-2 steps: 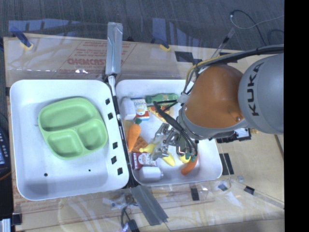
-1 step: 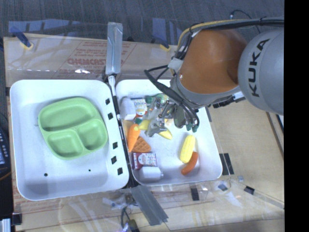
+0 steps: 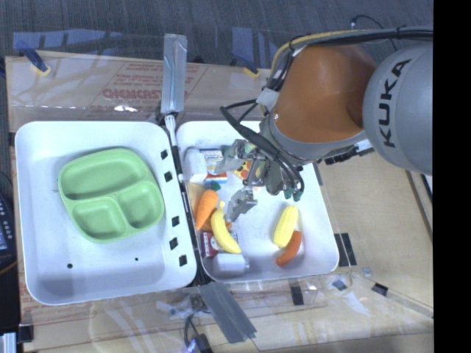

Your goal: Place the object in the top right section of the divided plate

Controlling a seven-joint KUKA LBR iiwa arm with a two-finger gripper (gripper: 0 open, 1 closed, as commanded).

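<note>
Starting at the left, I see the green divided plate (image 3: 110, 193) sitting in the left bin (image 3: 37, 271), all three sections bare; the right bin (image 3: 324, 234) holds a carrot (image 3: 206, 209), a banana (image 3: 224, 234), a corn cob (image 3: 285, 225) and a small reddish piece (image 3: 290, 248). My gripper (image 3: 241, 201) hangs over the right bin's middle, and I cannot tell its state; the banana lies just near-left of it, long axis running near-right, the plate well off to the left.
</note>
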